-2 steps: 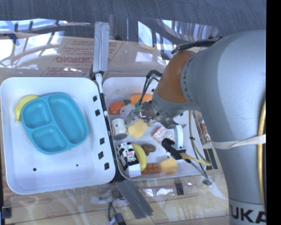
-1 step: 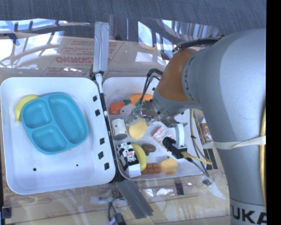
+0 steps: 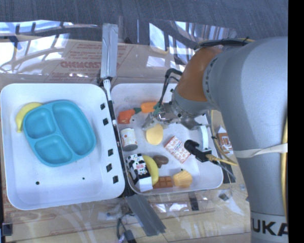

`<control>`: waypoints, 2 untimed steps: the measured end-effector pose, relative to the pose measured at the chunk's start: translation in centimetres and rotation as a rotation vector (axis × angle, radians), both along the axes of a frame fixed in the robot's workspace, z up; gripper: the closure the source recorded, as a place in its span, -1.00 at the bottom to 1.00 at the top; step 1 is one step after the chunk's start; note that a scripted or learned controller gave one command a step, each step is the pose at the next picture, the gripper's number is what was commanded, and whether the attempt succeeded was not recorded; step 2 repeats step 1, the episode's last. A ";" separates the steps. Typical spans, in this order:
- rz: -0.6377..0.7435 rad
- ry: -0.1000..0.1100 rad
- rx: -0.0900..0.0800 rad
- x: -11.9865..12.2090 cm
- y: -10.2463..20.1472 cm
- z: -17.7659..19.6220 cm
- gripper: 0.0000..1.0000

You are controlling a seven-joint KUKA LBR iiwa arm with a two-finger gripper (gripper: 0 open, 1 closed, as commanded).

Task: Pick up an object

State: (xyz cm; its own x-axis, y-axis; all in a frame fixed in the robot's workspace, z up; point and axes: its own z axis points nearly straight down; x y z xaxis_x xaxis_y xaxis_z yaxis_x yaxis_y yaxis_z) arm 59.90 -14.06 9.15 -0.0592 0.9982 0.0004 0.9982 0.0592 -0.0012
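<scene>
The gripper (image 3: 159, 116) sits low in the right bin (image 3: 213, 178), right over a pale yellow rounded piece (image 3: 154, 134) mid-bin. Can't tell how the jaws stand. I'd centre on that smooth, waxy lump before closing, since the red-patterned packet (image 3: 177, 149) and small can (image 3: 128, 138) crowd it.

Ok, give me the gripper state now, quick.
Gripper: low in the right bin, just above the pale yellow piece; open or shut cannot be told.

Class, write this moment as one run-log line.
arm: reaching into right bin | gripper: above pale yellow piece | grasp: none seen | left bin: blue tray
</scene>
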 end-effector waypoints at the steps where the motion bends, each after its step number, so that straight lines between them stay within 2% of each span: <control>1: -0.006 -0.004 0.003 -2.1 8.5 10.2 1.00; 2: -0.006 -0.004 0.003 -2.1 8.5 10.2 1.00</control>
